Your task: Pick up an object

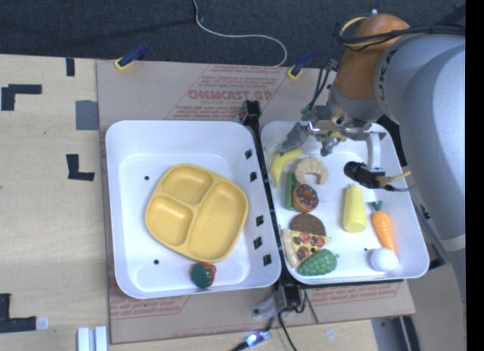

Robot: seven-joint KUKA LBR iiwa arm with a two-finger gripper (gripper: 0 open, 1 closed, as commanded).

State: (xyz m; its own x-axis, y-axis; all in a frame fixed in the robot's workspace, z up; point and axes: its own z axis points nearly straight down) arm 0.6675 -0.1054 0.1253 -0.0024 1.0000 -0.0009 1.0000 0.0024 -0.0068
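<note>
Pincer, jaw state indiscernible, hangs over right bin's far end just above the banana; likely light, stiff, smooth plastic, best gripped across its curved middle

A robotics lab test bench is suggested: two white bins are set on a cardboard sheet held by clamps, black tape marks are stuck on the wooden bench, and toy food is laid beneath a grey arm.
</note>
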